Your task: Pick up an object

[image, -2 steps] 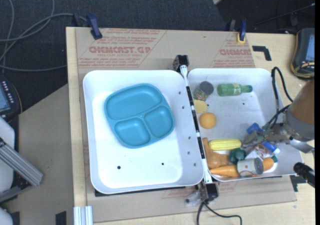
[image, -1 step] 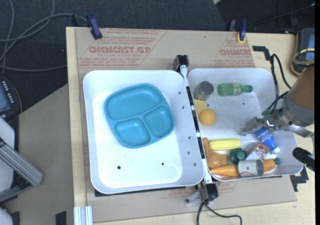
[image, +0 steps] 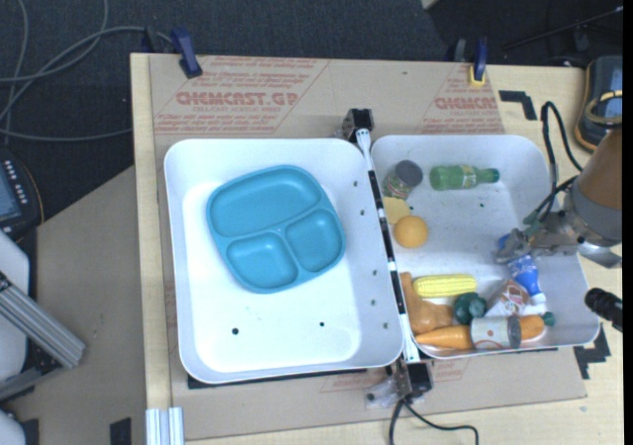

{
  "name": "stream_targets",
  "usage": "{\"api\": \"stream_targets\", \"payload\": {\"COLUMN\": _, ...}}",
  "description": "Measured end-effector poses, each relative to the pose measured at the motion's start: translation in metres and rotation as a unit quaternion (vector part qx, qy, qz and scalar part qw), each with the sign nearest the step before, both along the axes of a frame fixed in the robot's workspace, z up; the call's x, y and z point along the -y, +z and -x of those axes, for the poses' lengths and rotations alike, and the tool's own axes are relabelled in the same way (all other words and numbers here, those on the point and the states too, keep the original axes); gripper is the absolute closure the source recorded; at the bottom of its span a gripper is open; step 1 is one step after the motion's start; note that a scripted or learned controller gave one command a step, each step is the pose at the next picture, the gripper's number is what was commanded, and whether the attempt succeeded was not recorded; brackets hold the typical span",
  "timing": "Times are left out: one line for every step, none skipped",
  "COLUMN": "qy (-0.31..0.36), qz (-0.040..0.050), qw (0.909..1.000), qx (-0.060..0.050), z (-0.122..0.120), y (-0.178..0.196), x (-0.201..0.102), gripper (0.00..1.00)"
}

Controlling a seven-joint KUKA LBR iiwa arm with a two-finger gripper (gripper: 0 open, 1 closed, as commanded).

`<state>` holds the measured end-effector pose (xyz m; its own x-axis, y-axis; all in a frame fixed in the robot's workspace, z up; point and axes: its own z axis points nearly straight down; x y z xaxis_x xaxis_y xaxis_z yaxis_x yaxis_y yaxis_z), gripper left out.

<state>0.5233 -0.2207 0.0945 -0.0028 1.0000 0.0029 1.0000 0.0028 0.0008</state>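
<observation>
The bench (image: pixel 247 97), covered in brown printed board, carries two shallow white bins side by side. The left bin (image: pixel 198 334) holds a blue divided plate (image: pixel 275 227) toward its 11 o'clock, leaving bare white floor from 3 round to 7 o'clock. The right bin (image: pixel 445 151) has open floor through its middle and at 12 to 1 o'clock beyond the green bottle (image: pixel 462 177).

The grey arm (image: pixel 601 194) comes in over the right bin's 3 o'clock rim. Its gripper (image: pixel 524 243) sits low just inside that rim; whether its fingers are apart or together cannot be told, and nothing is seen between them. A small blue-and-white item (image: pixel 525 278) lies just beside it, at its 6 o'clock.

Most objects crowd the bin's 6 to 7 o'clock edge: a corn cob (image: pixel 444 286), an orange carrot (image: pixel 443 338), a dark green piece (image: pixel 467 309), all close together. An orange ball (image: pixel 410 231) lies at 9 o'clock near the dividing rim, and a grey round piece (image: pixel 406 176) at 10 o'clock.
</observation>
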Motion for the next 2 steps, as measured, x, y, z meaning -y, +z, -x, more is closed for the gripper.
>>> {"api": "stream_targets", "payload": {"qy": 0.003, "qz": -0.0003, "qw": 1.0000, "qx": -0.001, "z": -0.002, "y": -0.007, "x": -0.094, "gripper": 1.00}}
{"api": "stream_targets", "payload": {"qy": 0.005, "qz": 0.0009, "qw": 1.0000, "qx": 0.008, "z": -0.069, "y": 0.097, "x": -0.170, "gripper": 1.00}}
